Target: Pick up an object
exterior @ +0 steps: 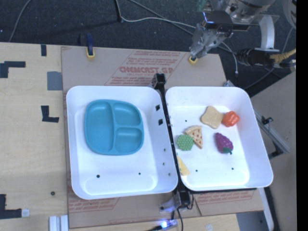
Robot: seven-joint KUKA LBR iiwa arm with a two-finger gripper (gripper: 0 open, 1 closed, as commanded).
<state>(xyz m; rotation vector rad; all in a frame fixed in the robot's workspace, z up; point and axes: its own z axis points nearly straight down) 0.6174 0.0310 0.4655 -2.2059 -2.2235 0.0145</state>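
Two shallow white bins are seen side by side on a cardboard-covered bench (144,66), both lying toward the bottom of the view from the jaws. The left bin (77,177) sits down and far to the left of the gripper (201,46); the right bin (250,172) sits almost directly below it in the view. The gripper is held high at the top of the view, over the bench's far edge, outside either bin and well apart from every object. Whether its jaws are parted or closed cannot be told from this angle; nothing is seen between them.

A blue divided plate (114,127) is laid flat in the left bin, well down and left of the jaws. The remaining items are gathered in the right bin. A slice of toy bread (211,117) lies nearest the jaws, straight below them in the view. An orange-red pepper (230,119) rests just beside the bread, on its right. A purple bunch of grapes (223,142) is placed farther down, below the pepper. A pizza slice (195,135) lies left of the grapes, touching a green leafy piece (185,142) on its lower left. A small yellow piece (182,167) is found farthest from the jaws, against the right bin's left wall.
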